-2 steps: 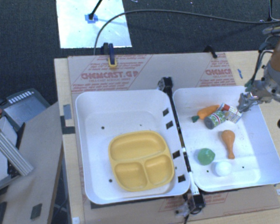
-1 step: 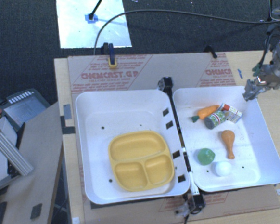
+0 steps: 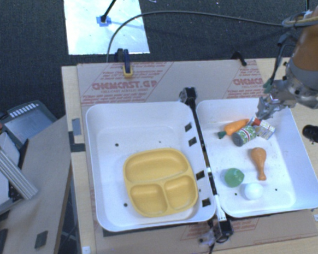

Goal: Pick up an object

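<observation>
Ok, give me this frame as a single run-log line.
arm: over right bin back edge | gripper: above can and carrot | held: nothing seen | left bin: yellow tray

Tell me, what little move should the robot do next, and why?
Probably lower the pincer straight down a bit. It hovers at the right bin's far end, just above the small can and toy carrot, with nothing seen between its fingers.

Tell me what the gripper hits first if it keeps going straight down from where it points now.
Probably the small can lying on its side, or the carrot touching it. The gripper sits just above and to the right of both in the right bin; depth is unclear from this slanted view.
</observation>
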Available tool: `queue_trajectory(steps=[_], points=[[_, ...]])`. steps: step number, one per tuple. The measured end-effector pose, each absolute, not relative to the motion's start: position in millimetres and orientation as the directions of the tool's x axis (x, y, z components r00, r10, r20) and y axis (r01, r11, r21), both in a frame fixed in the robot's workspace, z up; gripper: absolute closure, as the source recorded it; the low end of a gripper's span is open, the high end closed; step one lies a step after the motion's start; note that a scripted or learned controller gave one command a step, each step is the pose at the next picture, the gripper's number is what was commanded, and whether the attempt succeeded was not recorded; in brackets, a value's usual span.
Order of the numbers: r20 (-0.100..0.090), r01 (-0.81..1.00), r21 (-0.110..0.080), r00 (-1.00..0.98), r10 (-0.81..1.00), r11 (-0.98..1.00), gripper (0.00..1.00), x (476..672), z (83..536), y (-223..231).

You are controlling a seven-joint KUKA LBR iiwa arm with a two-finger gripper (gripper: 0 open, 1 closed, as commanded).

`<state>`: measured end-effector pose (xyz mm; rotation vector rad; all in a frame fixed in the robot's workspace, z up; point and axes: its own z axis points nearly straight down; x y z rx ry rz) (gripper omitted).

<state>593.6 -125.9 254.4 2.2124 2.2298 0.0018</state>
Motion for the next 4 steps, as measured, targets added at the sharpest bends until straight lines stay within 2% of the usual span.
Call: queue_trajectory(steps=[4], points=[[0.002,1.0,0.001,-0.01,1.0,0.01,1.0,576.9,228.5,71.9]])
